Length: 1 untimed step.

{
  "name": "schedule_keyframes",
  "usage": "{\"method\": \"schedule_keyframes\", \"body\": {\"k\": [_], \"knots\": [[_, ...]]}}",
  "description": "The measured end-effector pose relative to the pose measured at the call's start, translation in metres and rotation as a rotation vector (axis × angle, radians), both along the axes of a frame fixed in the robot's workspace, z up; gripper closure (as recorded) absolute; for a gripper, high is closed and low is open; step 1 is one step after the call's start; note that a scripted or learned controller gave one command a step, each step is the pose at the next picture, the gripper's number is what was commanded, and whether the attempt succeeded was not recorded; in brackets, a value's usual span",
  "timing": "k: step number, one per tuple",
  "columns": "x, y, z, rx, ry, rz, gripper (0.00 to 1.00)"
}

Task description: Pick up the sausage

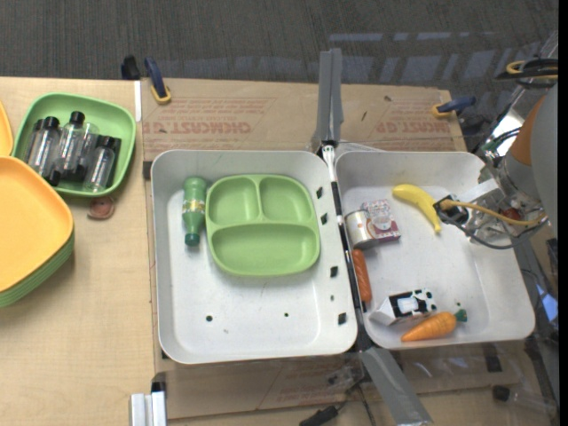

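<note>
The sausage [361,274] is a slim reddish-orange link lying lengthwise against the left wall of the right bin [497,291], just below a silver can [357,226]. My gripper [484,223] hangs over the right side of that bin, to the right of the banana [417,204] and well apart from the sausage. Nothing shows between it and the sausage but bare bin floor.
A pink-and-white packet [382,221] lies beside the can. A black-and-white carton [410,304] and a carrot [431,326] lie at the bin's front. The left bin [248,318] holds a green divided plate [263,223] and a green bottle [193,209].
</note>
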State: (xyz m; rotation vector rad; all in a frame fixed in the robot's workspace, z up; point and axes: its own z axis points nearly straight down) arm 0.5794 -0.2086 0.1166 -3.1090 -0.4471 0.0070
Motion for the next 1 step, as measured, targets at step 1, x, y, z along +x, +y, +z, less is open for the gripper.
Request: {"method": "schedule_keyframes", "body": {"k": [1], "knots": [[-0.0524, -0.0135, -0.0143, 0.003, 0.001, 0.124, 1.00]]}}
